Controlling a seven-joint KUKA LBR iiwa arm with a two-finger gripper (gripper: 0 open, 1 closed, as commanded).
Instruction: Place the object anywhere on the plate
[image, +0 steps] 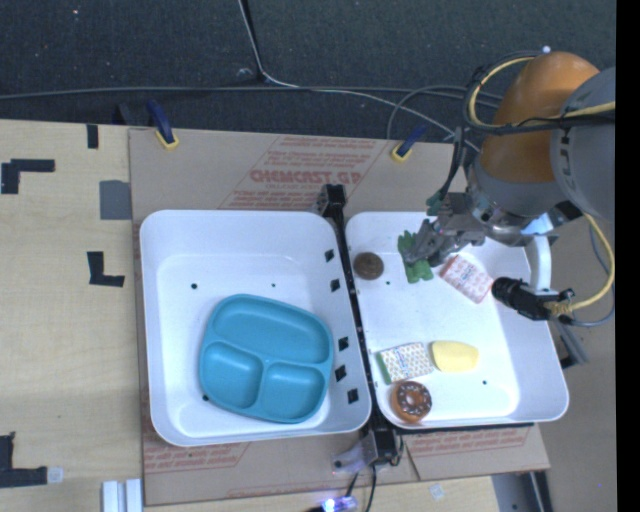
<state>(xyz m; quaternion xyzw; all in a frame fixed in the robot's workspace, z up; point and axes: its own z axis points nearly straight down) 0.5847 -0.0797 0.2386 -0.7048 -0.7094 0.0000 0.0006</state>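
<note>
— Nearest the lens, at the six o'clock rim of the right bin (545, 400), what is that round thing?

— Looks like a small chocolate-glazed doughnut (411, 400). Just above it, toward twelve o'clock, lies a pale checkered packet (403, 359), and at three o'clock from that packet a yellow lemon-like piece (455, 355), close beside it but apart.

— And the plate?

— Blue plate (266, 357), three compartments, in the left bin (170, 300), toward that bin's five o'clock part. Nothing rests on it.

— Where is the arm?

— It comes in from three o'clock; the orange band (535, 110) sits high at the one o'clock corner of the view. The gripper (432, 243) is low over the right bin's twelve o'clock end.

— Is it holding something?

— A green leafy toy (414, 257) sits right at the fingertips, partly covered by them. I cannot tell whether the fingers are closed on it or merely over it, nor how wide they stand.

— Anything else nearby?

— A brown round disc (369, 265) at nine o'clock from the green toy, near the bin divider, and a white-and-red packet (466, 278) at four o'clock from the gripper. A black fitting (520, 294) on the arm's hose hangs over the bin's three o'clock side.
</note>
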